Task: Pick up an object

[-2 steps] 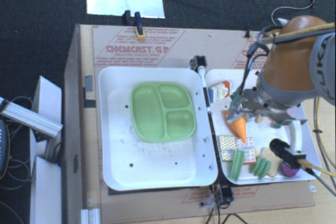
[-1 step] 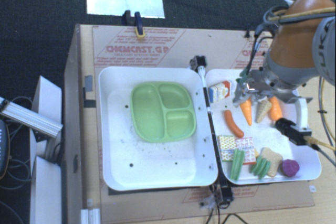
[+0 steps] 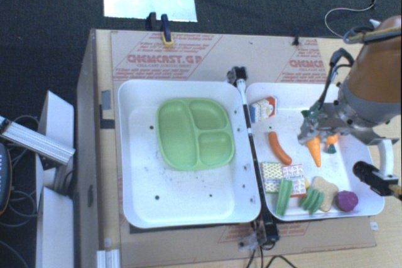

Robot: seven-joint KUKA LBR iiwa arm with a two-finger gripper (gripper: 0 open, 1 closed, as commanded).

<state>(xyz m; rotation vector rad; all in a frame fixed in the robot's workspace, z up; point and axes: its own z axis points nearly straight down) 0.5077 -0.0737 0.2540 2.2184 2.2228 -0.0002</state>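
White left bin (image 3: 135,154) holds a green divided plate (image 3: 195,134). Beside it, the right bin (image 3: 370,163) holds a carton, sausage, carrot (image 3: 315,152), cucumbers, bread and a purple ball. Gripper (image 3: 317,134) sits at the carrot's top; whether its fingers are parted or holding anything is unclear.

This is a robotics lab. A board-topped bench (image 3: 188,53) stands on dark carpet (image 3: 50,3), bearing two white bins (image 3: 135,135). Loose cables (image 3: 352,9) trail at the far right.
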